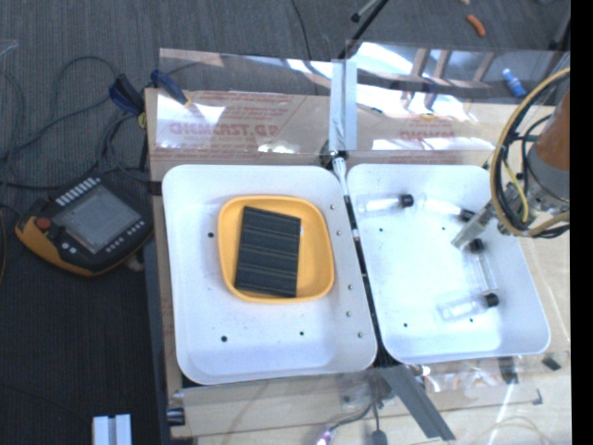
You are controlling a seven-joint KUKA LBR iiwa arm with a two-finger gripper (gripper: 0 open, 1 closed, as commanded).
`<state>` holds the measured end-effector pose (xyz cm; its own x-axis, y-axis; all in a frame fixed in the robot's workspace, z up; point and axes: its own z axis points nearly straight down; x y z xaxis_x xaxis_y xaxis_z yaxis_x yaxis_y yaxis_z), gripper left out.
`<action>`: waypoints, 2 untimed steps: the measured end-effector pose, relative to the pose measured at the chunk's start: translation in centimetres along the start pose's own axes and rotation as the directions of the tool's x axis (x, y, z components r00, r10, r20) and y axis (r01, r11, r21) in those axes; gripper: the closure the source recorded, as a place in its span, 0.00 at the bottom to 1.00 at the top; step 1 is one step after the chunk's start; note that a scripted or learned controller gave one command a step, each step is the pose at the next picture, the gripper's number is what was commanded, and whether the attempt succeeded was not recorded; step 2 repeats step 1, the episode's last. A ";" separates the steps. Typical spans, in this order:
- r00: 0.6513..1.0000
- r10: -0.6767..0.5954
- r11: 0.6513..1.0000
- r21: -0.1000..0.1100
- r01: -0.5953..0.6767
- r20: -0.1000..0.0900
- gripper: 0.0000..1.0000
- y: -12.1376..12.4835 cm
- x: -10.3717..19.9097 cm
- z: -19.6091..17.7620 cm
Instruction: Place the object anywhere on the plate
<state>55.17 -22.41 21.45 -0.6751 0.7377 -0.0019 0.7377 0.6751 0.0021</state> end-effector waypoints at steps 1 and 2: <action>1.000 0.000 1.000 0.000 0.000 0.000 0.00 0.0 0.0 0.0; 1.000 0.000 1.000 0.000 0.000 0.000 0.00 0.0 0.0 0.0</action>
